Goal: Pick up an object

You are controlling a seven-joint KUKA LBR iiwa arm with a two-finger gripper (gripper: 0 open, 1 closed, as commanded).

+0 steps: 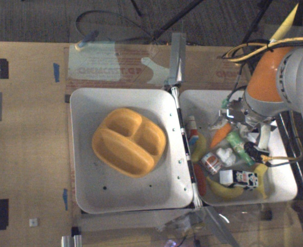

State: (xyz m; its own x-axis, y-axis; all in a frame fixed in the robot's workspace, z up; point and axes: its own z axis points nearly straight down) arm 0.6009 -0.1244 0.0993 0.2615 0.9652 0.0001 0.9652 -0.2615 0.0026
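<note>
The right bin (284, 175) holds a pile of small items: an orange carrot (221, 134), a green packet (239, 147), a small can (211, 163), a cow-patterned box (246, 178) and a banana (229, 190). My gripper (235, 115) hangs over the upper middle of this bin, just above the carrot's top end and the green packet. The grey wrist with its orange band (267, 81) comes in from the right and hides the gripper's upper parts. I see nothing clearly held.
The left bin (89, 112) carries an orange divided plate (129, 142) at its middle. A metal divider (182, 138) runs between the bins. A yellow item (199, 148) and a red-and-white tube (192, 127) lie against the right bin's left wall. Cables (259, 48) loop near the arm.
</note>
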